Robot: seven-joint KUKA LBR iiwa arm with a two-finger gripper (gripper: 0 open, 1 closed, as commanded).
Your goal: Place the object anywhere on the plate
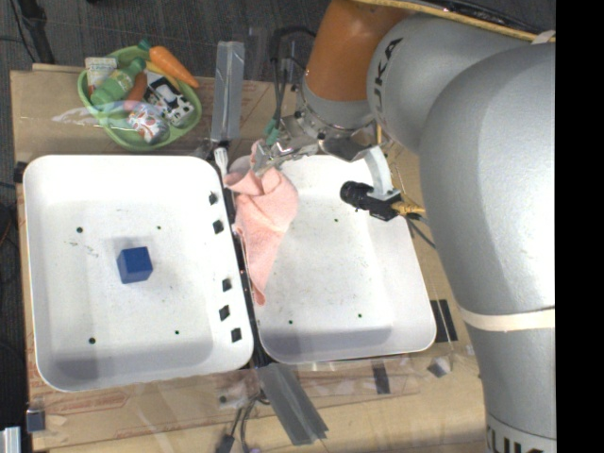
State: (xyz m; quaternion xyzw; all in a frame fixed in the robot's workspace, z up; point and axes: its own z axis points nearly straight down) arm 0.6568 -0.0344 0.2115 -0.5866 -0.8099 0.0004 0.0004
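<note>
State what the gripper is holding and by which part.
The gripper pinches the pink cloth by its top corner; the rest hangs down over the divide between the two bins.

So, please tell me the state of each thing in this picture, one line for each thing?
pink cloth: crumpled, draped over the left edge of the right bin, its top at the gripper.
blue cube: resting flat in the left bin, untouched.
green bowl: upright behind the bins, full of small items.
</note>
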